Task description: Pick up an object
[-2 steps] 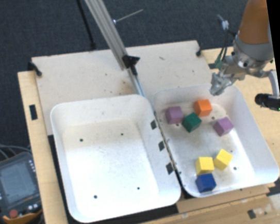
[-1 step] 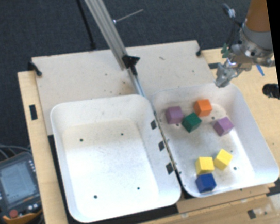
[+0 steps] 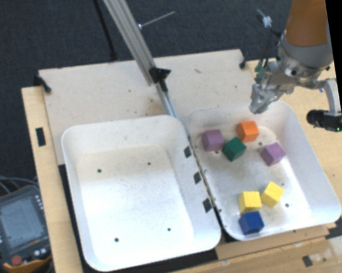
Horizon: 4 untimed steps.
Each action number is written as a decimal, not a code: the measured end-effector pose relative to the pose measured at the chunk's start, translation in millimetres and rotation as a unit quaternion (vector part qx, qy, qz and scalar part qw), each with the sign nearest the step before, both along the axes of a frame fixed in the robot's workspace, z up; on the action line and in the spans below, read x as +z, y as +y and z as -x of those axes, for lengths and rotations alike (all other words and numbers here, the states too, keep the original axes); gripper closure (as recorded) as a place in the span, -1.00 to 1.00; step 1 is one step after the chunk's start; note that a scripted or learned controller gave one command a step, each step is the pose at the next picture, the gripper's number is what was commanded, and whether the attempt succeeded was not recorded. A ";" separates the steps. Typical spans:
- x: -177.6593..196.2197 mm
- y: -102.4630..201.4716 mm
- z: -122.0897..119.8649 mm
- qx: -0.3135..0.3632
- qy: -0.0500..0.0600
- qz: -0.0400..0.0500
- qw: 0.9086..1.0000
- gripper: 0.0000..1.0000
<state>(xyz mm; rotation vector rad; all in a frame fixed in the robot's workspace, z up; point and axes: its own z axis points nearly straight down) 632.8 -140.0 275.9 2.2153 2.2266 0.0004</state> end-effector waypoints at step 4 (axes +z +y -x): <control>-30.2 193.8 42.8 0.001 0.002 -0.001 1.000 1.00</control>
